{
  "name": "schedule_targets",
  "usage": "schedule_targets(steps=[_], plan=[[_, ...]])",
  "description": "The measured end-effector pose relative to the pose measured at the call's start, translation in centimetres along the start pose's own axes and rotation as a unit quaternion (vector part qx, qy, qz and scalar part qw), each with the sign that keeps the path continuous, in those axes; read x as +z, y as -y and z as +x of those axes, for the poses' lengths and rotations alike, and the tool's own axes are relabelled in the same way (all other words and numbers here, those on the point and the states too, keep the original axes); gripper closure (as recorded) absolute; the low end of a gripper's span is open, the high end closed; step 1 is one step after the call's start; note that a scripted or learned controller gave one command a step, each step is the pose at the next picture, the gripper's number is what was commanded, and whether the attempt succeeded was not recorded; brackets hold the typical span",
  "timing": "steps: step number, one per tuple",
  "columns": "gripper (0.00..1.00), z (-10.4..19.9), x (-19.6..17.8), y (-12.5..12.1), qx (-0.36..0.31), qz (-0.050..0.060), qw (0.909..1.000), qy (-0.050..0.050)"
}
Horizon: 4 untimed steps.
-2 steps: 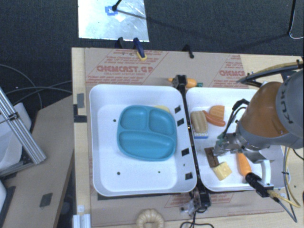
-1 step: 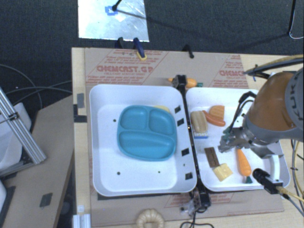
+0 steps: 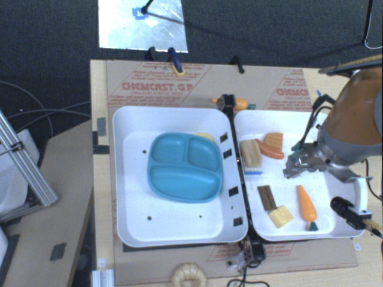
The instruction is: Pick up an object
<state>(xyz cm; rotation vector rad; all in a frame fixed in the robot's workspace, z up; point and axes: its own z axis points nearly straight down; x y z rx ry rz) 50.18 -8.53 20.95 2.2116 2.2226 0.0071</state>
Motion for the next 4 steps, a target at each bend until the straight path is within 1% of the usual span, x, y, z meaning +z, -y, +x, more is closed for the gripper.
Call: schedule_targets(steps=[1,2,3,4], plan=[[1.00,0.0,-1.6,-0.1,0.000,0.002,1.0000,-0.001],[1.00,2.0,-2.3,-4.8,-0.001,0.001,1.0000,0.000],[1.00,5.9,-1.9,-8.7,-0.001,0.002,1.0000,-0.001],[1.00,7.9,-2.5,-13.4,-0.001,0.001,1.0000,-0.001]])
